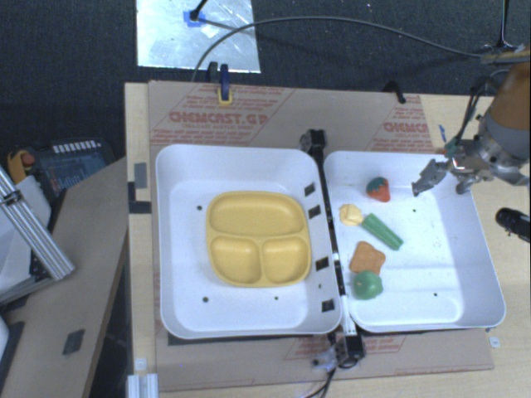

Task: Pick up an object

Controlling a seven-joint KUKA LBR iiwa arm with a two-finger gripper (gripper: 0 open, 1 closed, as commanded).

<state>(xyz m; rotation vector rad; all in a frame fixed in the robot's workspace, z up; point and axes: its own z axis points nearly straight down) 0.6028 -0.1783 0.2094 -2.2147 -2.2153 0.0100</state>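
The end effector (444,178) hangs over the upper right part of the right bin (465,247), its two fingers spread apart with nothing between them. Nearest to it lies a small strawberry (379,189), red with a green cap, well apart from the fingertips. Below that sit a yellow-and-green corn piece (371,225), a brown toast slice (367,258) and a green round piece (367,285), clustered near the bin's left wall. All look like light, stiff plastic toys, probably smooth and liable to slip. The strawberry stands free of its neighbours, so closing across its rounded middle seems the safest hold. The left bin (178,222) holds a yellow tray (253,239) with three compartments.
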